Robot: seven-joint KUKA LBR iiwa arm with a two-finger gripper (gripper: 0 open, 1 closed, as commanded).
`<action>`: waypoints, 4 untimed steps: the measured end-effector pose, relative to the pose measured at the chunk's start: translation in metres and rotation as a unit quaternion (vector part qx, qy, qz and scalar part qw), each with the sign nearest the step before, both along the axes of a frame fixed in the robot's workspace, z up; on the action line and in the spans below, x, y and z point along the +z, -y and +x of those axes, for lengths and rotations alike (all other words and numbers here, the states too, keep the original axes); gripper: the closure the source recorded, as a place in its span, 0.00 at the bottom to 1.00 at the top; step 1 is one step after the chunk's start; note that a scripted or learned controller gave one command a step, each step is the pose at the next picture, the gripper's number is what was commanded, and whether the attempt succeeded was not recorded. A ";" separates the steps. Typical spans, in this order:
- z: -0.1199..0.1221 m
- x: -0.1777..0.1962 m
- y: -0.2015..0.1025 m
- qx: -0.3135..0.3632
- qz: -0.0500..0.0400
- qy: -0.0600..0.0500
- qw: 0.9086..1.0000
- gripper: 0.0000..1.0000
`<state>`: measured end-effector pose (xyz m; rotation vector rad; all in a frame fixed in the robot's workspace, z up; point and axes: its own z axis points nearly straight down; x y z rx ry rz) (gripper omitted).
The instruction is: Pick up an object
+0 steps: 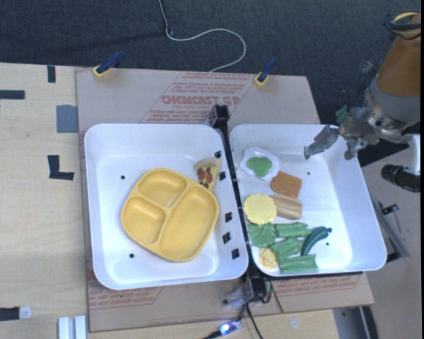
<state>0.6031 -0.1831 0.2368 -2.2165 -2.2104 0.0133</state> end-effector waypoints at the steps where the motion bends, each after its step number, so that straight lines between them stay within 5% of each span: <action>1: 0.002 0.008 -0.001 0.002 -0.001 0.006 1.000 0.00; 4: 0.005 -0.125 -0.006 0.002 -0.001 0.005 1.000 0.00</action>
